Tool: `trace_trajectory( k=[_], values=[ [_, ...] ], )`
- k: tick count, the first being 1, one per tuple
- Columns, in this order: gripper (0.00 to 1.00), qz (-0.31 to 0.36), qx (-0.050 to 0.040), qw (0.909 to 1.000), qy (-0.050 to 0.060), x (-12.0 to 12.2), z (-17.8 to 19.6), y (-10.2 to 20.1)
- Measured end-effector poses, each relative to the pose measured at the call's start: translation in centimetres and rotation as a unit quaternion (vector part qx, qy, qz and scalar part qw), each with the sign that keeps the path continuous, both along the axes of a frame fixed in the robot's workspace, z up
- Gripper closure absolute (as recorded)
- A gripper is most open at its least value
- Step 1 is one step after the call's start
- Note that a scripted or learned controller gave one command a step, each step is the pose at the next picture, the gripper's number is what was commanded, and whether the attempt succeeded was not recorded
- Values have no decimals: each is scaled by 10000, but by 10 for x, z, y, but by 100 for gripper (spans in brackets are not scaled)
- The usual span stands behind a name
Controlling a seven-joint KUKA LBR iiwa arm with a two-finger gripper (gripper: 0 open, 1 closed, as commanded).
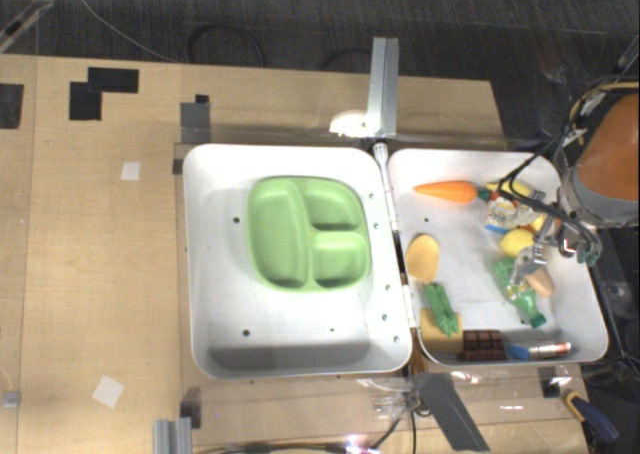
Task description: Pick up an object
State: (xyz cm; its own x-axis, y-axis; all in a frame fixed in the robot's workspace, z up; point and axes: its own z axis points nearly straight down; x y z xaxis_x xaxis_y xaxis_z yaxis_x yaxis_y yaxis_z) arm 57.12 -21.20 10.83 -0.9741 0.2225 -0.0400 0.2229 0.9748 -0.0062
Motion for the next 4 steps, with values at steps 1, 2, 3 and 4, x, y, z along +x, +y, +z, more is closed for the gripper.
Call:
trace_trajectory(
  k=[1, 2, 3, 4],
  values=[
    [0, -175, 13, 9998, 2, 8, 0, 1],
    [0, -783, 40, 9969, -47, 1, 0, 2],
    [0, -1146, 93, 9933, 99, -25, -19, 22],
    [100, -1106, 72, 9938, 15, -20, -5, 22]
  ],
)
